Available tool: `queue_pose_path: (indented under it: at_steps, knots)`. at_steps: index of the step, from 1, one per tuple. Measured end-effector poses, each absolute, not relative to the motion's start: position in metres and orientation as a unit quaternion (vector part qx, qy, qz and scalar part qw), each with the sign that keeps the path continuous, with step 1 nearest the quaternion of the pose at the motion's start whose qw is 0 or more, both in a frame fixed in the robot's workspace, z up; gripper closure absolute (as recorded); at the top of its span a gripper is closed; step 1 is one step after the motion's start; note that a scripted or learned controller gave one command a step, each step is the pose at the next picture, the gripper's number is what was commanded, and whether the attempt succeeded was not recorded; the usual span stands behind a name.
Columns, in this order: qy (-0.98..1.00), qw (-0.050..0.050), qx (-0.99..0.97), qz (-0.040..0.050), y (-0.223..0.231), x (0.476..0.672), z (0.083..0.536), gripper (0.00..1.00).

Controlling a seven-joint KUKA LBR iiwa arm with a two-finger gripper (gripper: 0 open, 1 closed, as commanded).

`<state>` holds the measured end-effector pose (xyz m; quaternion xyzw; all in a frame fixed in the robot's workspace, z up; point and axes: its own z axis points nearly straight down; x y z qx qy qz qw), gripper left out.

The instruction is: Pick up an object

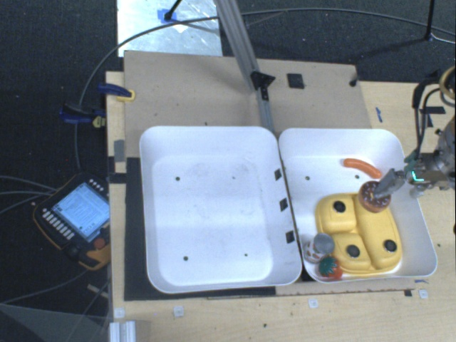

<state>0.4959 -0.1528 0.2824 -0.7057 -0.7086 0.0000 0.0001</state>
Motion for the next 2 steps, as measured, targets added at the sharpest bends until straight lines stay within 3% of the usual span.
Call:
queue_pose_path:
  at_steps: [1, 2]
  knots:
    - [-0.709, -0.001, -0.706, -0.0006, -0.153, 0.496, 0.283, 0.00]
    - [-0.708, 0.000, -0.706, -0.0002, -0.154, 0.487, 0.234, 0.00]
